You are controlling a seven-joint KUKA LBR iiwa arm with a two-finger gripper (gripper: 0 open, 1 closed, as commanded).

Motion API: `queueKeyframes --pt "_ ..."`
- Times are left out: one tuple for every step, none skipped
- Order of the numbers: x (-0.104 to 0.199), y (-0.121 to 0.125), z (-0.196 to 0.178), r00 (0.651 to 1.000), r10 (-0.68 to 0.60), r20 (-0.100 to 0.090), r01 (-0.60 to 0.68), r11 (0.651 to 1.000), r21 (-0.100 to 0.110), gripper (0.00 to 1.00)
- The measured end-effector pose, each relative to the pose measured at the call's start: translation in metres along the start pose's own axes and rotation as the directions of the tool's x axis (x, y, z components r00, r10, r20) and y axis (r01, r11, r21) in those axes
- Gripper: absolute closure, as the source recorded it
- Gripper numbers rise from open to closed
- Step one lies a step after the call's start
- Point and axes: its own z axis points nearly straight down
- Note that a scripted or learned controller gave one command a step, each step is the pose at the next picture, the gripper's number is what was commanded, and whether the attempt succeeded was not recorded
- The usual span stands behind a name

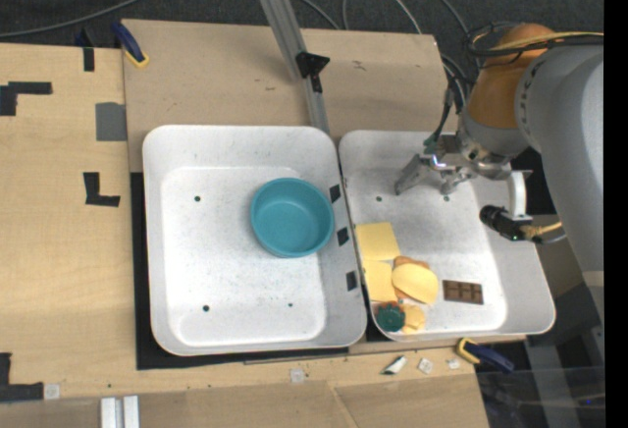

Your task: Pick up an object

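My gripper (428, 185) hangs over the upper middle of the right bin (510, 313), open, with nothing between its fingers. Below it and to the left lie a pale yellow square block (377, 242), a yellow-orange round piece (416, 284) and a small teal object (391, 318), crowded together at the bin's lower left. A brown chocolate-like bar (462, 293) lies alone to their right. In the left bin (177, 220) sits a blue bowl (290, 217), far from the gripper.
The grey arm with its orange band (500, 92) comes in from the right above the right bin. A slanted metal pole (280, 14) rises behind the bins. Cables run along the back. Small clips (481, 352) lie by the right bin's front edge.
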Motion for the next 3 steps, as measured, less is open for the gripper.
queueKeyframes --pt "0.000 0.001 -0.012 1.000 -0.002 0.001 0.002 1.000 -0.002 1.00" --pt "-0.005 -0.003 -0.058 1.000 0.001 0.000 -0.001 1.000 -0.008 1.00" --pt "-0.005 -0.002 -0.112 1.000 0.000 0.000 0.000 1.000 -0.009 1.00"
